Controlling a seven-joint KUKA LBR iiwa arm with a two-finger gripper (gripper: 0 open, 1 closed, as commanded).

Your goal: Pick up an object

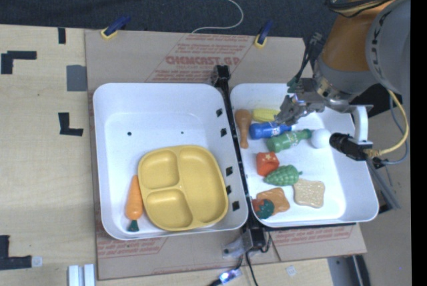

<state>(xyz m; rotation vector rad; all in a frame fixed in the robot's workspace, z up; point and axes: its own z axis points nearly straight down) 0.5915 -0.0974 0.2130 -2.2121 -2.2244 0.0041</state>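
My gripper [291, 114] hangs over the back part of the right bin [357, 175]. Just below and left of it lie a blue toy [269, 131] and a green bottle [288, 140], with a yellow piece [264, 114] beside them. Whether the gripper touches any of these I cannot make out. A white egg [321, 139] lies to the right of the bottle. Further forward sit a red pepper [267, 162], a green leafy toy [283, 176], a bread slice [309, 193] and an orange-red toy [270, 201]. A tan piece [243, 126] rests by the bin's left wall.
The left bin [160, 105] holds a yellow divided plate [183, 186] and a carrot [134, 201] at its front left. The arm's orange band [353, 31] and grey wrist rise at the right, with a cable looping near the right bin's rim.
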